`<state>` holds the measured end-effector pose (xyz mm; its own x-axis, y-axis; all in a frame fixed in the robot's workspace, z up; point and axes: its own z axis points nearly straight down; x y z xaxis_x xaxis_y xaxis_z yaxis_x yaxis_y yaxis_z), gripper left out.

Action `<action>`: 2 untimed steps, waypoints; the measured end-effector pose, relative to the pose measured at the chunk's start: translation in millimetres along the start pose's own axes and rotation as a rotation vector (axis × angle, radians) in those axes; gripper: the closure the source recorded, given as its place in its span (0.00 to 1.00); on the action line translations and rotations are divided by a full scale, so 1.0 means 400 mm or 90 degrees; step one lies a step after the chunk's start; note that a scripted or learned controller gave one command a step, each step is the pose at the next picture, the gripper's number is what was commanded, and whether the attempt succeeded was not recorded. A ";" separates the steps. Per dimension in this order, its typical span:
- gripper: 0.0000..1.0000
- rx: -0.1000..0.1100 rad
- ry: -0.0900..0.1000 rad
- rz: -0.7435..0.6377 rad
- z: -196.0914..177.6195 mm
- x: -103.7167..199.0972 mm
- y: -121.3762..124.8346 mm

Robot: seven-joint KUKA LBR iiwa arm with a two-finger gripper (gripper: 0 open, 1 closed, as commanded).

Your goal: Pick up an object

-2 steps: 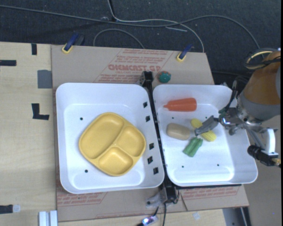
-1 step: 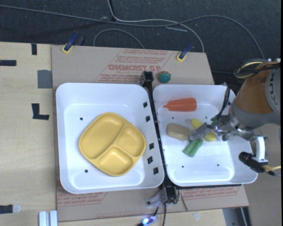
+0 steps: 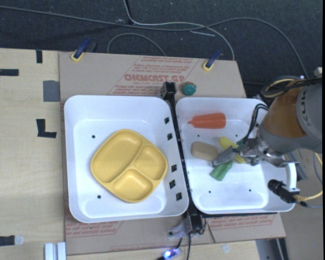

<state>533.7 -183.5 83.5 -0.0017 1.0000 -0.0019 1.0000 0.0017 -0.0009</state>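
Green object [image 3: 221, 171] in the right bin [image 3: 227, 202] is touched by the claw [image 3: 223, 158]; claw state cannot be told.

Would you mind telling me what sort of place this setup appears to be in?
Probably a robotics lab bench for grasping trials: two shallow white bins clamped to a cardboard sheet, toy food such as an orange carrot, loose cables, and the gripper reaching in.

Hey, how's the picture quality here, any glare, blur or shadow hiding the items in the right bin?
Camera view: lighting is even and soft, with no harsh glare on the white right bin; the image is slightly soft overall. The grey two-finger gripper blurs into the green object beneath it, while the orange carrot-shaped toy stays distinct.
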 end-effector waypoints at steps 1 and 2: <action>1.00 -0.002 -0.002 0.000 -0.031 -0.002 0.001; 1.00 -0.003 0.000 0.000 -0.174 0.021 0.012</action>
<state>538.4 -175.1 153.3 -0.0022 1.0000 -0.0012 1.0000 0.0022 0.0044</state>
